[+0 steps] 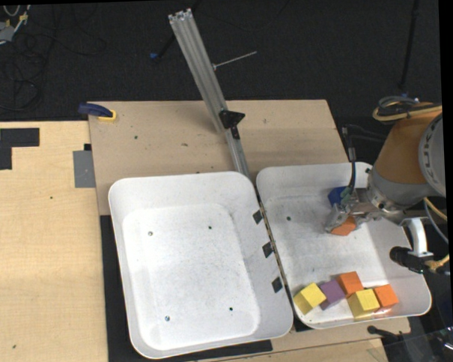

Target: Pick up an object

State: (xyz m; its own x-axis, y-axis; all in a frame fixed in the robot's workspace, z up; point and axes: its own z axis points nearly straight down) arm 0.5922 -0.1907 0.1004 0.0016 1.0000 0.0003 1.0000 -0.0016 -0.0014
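Smooth coloured cubes (pixel 350 292) cluster in right bin (pixel 302 203).

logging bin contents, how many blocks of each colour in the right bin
yellow cube blocks: 2, second at
orange blocks: 3, others at and by the gripper
purple cube block: 1
blue block: 1
total: 7

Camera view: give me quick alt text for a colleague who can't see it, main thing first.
The gripper is low in the right bin, at an orange block with a blue object just behind it. Five more blocks, yellow, purple and orange, are clustered at that bin's near edge. The left bin sits beside it.
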